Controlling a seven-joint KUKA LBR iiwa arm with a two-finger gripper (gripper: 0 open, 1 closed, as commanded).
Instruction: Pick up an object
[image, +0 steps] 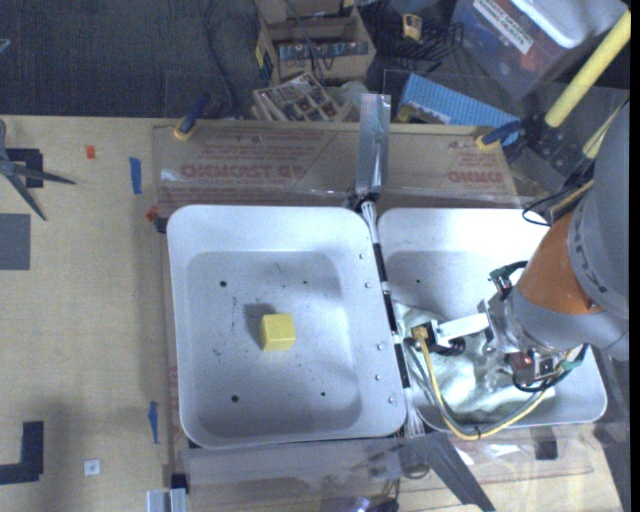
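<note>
Left bin floor: yellow block central, well off walls.

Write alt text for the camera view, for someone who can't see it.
A grey robot arm with an orange band reaches from the right into the right-hand white bin, its gripper low over pale crumpled material. A small yellow block lies alone in the left-hand white bin.
</note>
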